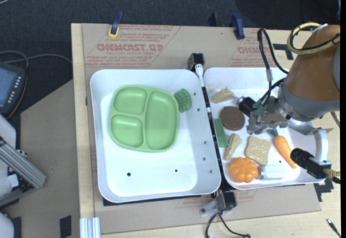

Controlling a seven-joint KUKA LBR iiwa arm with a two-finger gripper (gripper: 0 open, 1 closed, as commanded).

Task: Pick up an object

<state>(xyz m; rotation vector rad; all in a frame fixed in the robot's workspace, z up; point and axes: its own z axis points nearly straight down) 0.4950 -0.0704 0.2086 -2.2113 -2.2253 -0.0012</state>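
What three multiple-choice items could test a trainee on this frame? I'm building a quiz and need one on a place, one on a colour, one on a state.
1. Where does the green plate lie?
A. left bin
B. right bin
C. on the floor

2. What colour is the pumpkin?
A. blue
B. orange
C. white

3. How does the plate sit?
A. face up, flat
B. upside down
C. standing on its edge

Key:
1 A: it lies in the left bin, away from the food toys.
2 B: it is orange, like the carrot nearby.
3 A: its three compartments face up.
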